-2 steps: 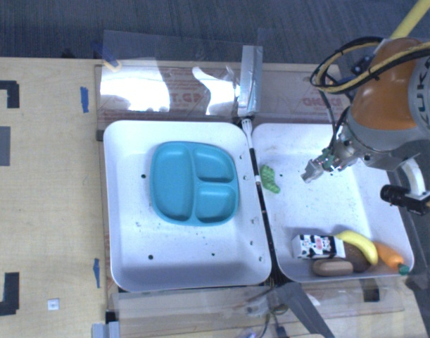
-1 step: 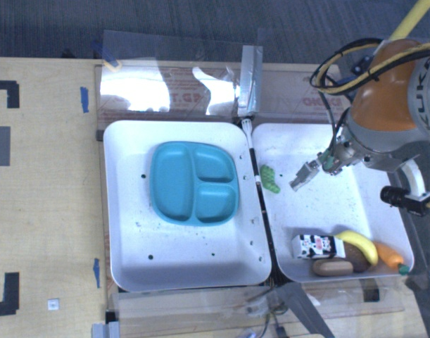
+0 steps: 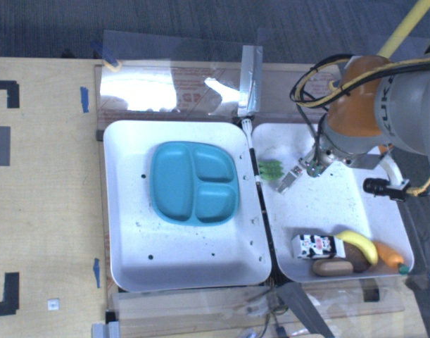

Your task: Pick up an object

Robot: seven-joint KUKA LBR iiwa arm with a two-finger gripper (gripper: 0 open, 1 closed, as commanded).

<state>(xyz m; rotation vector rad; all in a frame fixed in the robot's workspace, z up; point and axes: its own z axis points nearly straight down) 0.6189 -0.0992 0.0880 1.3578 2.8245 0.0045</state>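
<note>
Small green leafy item [image 3: 271,169] lies in the right bin [image 3: 341,203], at its upper left near the divider, too blurry to name exactly. Gripper [image 3: 291,180] sits just beside it, to its right, tips low over the bin floor; open or closed, cannot tell. Arm's orange band [image 3: 352,111] overhangs the bin's top. Along the bin's near edge: black-and-white carton [image 3: 314,245], banana [image 3: 361,245], brown piece [image 3: 333,266], carrot [image 3: 390,256]. Left bin [image 3: 123,245] holds a blue divided plate [image 3: 195,183].
</note>
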